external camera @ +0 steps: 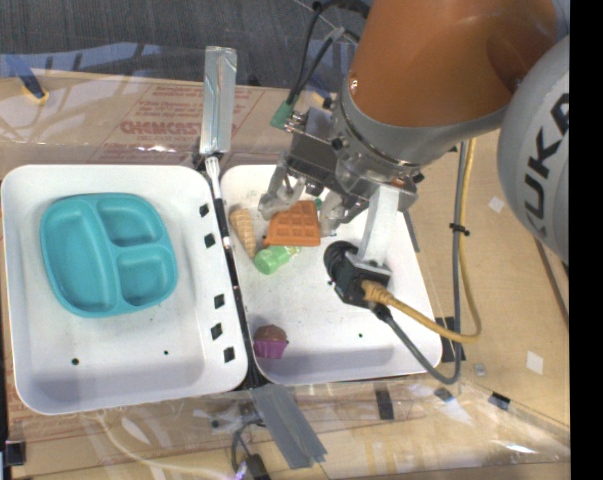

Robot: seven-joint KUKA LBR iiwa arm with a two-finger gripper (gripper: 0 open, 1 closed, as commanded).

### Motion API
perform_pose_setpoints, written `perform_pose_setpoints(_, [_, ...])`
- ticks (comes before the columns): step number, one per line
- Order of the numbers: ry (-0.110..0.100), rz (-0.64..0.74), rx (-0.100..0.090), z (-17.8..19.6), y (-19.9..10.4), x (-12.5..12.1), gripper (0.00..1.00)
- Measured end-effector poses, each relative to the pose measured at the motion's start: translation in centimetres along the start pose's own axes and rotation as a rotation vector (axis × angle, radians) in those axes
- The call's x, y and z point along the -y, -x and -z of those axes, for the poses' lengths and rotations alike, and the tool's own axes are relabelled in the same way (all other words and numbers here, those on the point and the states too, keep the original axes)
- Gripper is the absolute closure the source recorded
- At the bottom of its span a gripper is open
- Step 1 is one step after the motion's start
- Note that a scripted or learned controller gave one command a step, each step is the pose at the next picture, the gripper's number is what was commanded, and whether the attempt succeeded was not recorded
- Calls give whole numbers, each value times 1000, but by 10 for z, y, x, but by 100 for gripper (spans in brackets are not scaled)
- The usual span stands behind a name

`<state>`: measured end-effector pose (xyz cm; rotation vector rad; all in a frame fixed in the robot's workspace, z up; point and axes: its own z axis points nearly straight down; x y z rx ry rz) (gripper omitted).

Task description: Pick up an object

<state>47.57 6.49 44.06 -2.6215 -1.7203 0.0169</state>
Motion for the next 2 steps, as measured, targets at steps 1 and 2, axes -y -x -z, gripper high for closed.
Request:
perform_pose_setpoints(1, [2, 68, 1, -113, 68, -31, 100])
perform_pose_setpoints(2, [12, 127, -4, -61, 112, -67, 100])
